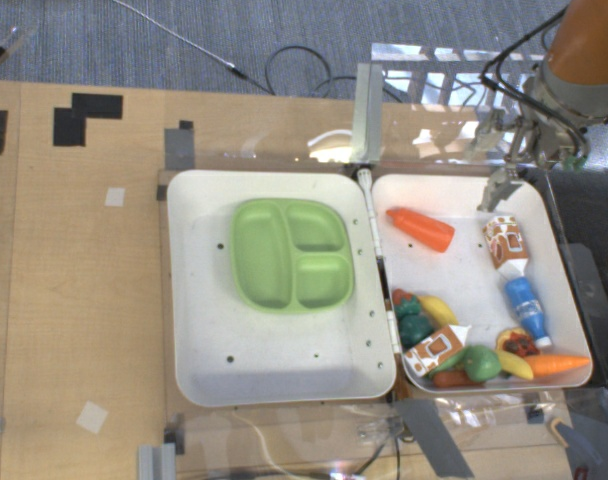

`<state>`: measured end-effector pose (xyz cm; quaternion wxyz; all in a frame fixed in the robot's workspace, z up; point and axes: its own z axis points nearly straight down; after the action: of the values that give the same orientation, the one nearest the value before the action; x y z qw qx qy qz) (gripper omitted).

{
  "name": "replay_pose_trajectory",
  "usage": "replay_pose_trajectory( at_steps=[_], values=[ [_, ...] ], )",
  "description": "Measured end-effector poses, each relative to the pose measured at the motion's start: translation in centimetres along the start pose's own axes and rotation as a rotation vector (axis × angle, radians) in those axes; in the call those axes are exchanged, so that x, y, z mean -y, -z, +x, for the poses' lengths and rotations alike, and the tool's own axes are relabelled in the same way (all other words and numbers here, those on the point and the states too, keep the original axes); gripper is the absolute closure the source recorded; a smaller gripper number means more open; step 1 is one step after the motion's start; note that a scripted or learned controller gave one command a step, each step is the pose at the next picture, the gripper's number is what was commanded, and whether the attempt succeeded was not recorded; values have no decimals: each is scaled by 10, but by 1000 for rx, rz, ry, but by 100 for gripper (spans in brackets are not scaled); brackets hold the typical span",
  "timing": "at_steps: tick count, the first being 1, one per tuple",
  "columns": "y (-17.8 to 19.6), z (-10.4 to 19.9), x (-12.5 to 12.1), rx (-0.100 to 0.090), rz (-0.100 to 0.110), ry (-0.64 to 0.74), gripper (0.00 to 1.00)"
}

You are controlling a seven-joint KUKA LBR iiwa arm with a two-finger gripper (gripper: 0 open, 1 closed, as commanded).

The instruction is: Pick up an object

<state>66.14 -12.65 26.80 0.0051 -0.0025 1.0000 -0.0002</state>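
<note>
I see the orange plastic carrot (420, 228) lying in the right white bin (464, 268), long axis running left-right, slightly tilted. Small brown-and-white carton (505, 241) sits to its right. Tool (500, 186) hovers just above the carton, carrying nothing; can't tell its jaw state.
</note>
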Motion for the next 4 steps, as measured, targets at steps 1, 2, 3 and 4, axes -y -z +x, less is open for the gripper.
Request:
replay_pose_trajectory(
  at_steps=[1,2,3,4],
  values=[
    [-124,18,78,-12,0,-55,0],
    [-179,33,78,2,1,-112,0],
    [-179,68,78,0,1,-291,0],
    [-165,64,76,11,3,-283,100]
  ],
)
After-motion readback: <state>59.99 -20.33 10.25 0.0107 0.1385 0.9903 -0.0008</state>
